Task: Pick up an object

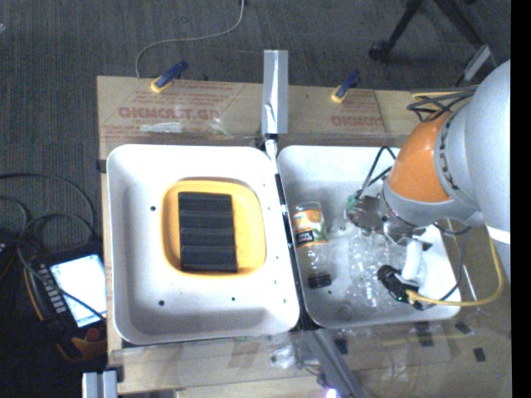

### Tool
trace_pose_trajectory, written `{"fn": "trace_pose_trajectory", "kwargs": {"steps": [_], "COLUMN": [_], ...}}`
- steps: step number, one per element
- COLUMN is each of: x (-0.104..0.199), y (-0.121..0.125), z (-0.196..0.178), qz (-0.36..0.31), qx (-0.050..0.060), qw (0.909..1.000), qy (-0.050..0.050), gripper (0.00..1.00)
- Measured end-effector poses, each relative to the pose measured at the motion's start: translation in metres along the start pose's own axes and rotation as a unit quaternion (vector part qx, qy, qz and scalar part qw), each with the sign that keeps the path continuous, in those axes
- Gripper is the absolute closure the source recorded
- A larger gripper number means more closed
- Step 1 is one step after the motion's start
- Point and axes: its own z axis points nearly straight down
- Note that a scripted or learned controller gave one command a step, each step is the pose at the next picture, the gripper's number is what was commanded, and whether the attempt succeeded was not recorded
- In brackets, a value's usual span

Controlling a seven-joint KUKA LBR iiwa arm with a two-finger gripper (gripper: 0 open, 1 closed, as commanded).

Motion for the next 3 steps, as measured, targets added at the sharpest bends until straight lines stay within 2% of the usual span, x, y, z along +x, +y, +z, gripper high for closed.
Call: {"fn": "trace_pose_trajectory", "kwargs": {"steps": [1,2,3], "x": [-0.070,0.016,0.028], "y": [-0.003,0.030,0.052], "z": [-0.075,-0.042,-0.004], "qz": [-0.073,-0.103,-0.116], "qx": [0.004,0.004,-0.003], "qw": [0.9973,0.9946,0.9932], "qy": [-0.003,-0.004,-0.011], "gripper": [0.00,0.00,0.00]}}
